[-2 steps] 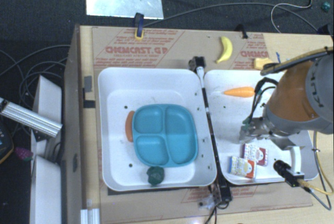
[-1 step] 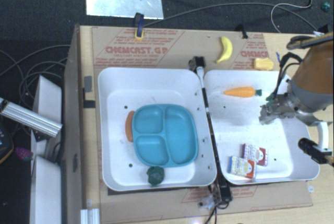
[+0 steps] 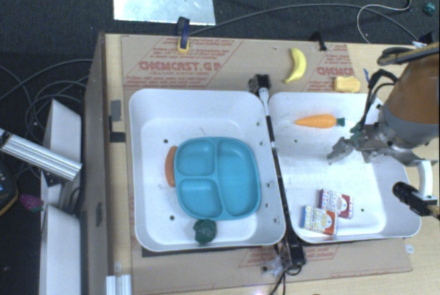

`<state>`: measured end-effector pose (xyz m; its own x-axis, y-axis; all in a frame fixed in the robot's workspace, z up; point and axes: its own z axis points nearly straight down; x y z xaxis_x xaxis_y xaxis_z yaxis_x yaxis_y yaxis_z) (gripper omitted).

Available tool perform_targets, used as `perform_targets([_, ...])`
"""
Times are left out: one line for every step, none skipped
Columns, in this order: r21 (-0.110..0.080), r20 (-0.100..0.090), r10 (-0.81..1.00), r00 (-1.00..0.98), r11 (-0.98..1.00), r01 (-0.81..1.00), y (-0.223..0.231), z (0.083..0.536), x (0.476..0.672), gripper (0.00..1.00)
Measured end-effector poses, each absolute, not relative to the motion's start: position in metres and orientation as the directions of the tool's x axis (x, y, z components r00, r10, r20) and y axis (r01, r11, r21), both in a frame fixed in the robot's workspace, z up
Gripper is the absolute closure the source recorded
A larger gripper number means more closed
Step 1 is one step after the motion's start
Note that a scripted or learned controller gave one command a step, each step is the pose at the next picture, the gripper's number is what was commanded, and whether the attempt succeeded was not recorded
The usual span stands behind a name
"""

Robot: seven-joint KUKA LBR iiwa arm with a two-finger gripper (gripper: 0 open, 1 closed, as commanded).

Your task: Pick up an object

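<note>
The arm (image 3: 412, 97) comes in from the right side and reaches over the right bin (image 3: 395, 221). Its gripper (image 3: 354, 148) hangs above the white floor in the middle of that bin, and the two fingers (image 3: 338, 149) are spread wide apart, with nothing between them. In the same bin, a carrot (image 3: 317, 122) lies flat near the far wall, up and left from the gripper and apart from it. Near the front wall of this bin lie two small cartons, one with red print (image 3: 337, 203) and one with orange and blue print (image 3: 318, 220); they lie just beside each other, and I cannot tell if they touch. The left bin (image 3: 148, 156) holds a blue tray (image 3: 217, 177) with three compartments. A thin orange thing (image 3: 170, 165) lies at the left edge of the tray, partly hidden under it. A dark green round thing (image 3: 205, 231) sits at the front of this bin, touching the front edge of the tray. Behind the bins, on the brown cardboard (image 3: 206, 63), a banana (image 3: 297, 64) lies near the gap between the bins, and a yellow block (image 3: 347, 84) lies more to the right, just behind the right bin. A blue and yellow clamp (image 3: 183, 34) grips the far edge of the cardboard.
</note>
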<state>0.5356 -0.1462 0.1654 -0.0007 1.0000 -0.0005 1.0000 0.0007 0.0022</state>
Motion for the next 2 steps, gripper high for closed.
perform_targets([0.002,-0.001,1.000,-0.001,0.001,1.000,-0.1462,0.1654,0.5356,0.00])
perform_targets([0.002,-0.001,1.000,-0.001,0.001,1.000,-0.1462,0.1654,0.5356,0.00])
